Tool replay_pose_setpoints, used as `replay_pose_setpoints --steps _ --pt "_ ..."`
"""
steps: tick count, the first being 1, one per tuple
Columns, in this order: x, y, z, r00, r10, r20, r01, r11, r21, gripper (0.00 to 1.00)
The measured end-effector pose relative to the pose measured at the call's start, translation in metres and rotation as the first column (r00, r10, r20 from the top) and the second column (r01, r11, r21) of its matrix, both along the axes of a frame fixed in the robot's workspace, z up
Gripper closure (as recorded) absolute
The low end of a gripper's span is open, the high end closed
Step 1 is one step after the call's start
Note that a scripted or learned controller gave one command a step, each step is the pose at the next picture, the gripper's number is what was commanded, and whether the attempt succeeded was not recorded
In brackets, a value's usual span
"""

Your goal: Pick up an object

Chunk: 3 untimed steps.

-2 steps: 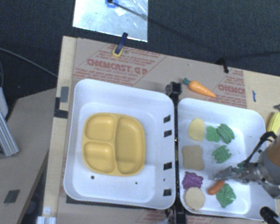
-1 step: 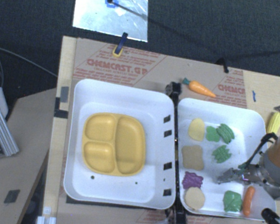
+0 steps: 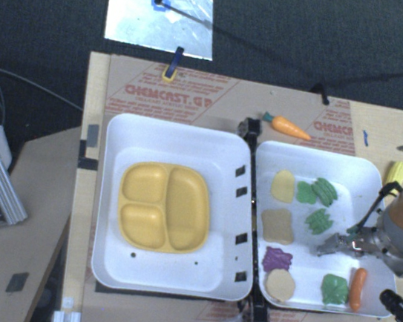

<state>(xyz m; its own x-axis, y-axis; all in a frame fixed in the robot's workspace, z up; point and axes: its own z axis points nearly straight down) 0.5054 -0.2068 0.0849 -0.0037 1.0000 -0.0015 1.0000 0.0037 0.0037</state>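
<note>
Two white bins sit side by side. The right bin point(image 3: 369, 170) holds play food. The gripper point(image 3: 327, 248) hangs over its floor with fingers spread, holding nothing. A tan slice point(image 3: 277, 224) lies just beside it, and an orange carrot point(image 3: 356, 288) lies near it.

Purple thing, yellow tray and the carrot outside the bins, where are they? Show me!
purple thing point(image 3: 277, 259), camera view, its middle.
yellow tray point(image 3: 165, 207), camera view, the ridge between its compartments.
carrot point(image 3: 290, 128), camera view, middle of its orange body.
</note>
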Motion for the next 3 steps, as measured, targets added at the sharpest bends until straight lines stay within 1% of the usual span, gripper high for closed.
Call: replay_pose_setpoints --steps 1,2,3 --pt "0.039 0.001 0.000 1.000 0.002 0.002 -0.002 1.000 0.000 0.00" --pt "0.108 0.001 0.001 1.000 0.003 0.005 -0.003 1.000 -0.001 0.00" --pt "0.060 0.129 -0.001 1.000 0.007 -0.007 -0.007 1.000 0.006 0.00"
